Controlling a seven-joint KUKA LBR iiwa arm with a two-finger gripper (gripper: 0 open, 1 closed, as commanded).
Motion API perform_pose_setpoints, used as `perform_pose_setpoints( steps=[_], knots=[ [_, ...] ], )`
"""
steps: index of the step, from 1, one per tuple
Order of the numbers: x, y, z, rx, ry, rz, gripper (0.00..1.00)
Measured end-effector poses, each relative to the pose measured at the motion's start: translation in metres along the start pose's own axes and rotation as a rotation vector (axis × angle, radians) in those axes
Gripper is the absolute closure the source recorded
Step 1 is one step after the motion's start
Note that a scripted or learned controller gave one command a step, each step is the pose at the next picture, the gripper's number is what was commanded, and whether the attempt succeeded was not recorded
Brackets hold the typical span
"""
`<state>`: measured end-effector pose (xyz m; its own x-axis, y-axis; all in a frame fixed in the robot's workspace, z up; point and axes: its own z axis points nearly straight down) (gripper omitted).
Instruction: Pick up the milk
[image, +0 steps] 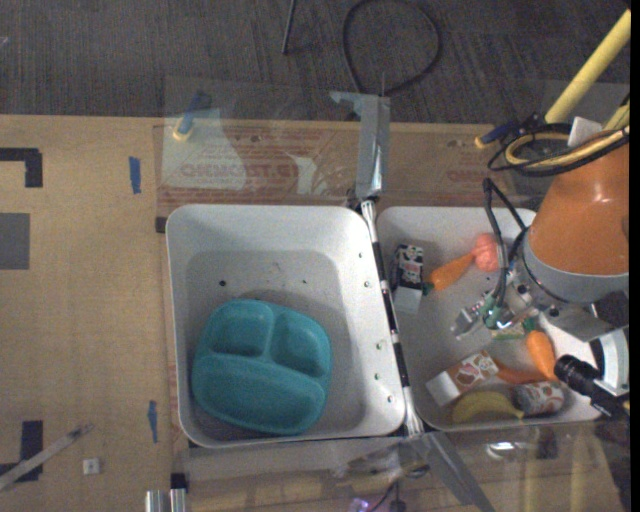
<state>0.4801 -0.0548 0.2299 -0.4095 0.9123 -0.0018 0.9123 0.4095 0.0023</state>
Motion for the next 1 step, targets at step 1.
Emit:
perform_pose_setpoints(
  steps=[1],
  knots=[
    [0.0328,0.0517,-0.0053,0.0,0.0,0.232,1.0]
  ],
)
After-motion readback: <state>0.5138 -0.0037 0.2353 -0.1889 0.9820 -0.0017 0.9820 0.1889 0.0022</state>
